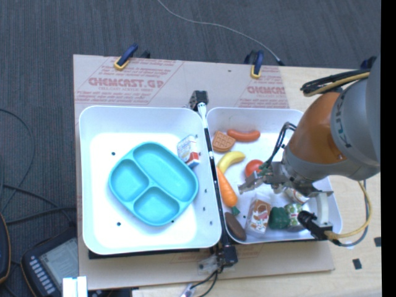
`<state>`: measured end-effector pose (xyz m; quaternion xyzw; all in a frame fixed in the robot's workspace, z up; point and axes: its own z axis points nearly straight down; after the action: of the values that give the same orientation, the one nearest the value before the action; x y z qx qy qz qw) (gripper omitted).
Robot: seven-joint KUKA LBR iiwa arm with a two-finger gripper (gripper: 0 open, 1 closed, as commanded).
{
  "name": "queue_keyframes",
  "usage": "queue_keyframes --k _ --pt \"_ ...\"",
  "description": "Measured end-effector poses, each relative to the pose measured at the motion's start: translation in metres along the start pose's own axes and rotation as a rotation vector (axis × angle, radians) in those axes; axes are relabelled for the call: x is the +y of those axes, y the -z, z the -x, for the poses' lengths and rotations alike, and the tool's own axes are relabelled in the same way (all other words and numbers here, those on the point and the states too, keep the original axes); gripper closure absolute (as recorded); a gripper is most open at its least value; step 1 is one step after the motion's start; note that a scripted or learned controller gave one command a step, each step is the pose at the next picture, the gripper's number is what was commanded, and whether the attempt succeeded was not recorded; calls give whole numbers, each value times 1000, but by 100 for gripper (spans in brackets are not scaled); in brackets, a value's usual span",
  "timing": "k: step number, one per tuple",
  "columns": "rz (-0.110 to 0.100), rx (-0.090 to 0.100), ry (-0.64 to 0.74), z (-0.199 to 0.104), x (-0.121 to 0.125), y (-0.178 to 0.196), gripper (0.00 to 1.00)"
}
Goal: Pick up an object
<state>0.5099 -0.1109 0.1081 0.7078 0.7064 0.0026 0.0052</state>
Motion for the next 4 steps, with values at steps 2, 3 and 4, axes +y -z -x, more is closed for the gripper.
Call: queue_keyframes --k 2,3,4 --pt "-1 0 0 0 0 9 0" --pt "2 -6 -3 -9 -23 -18 0" --pt "4 -2 0 -12 -21 -8 100"
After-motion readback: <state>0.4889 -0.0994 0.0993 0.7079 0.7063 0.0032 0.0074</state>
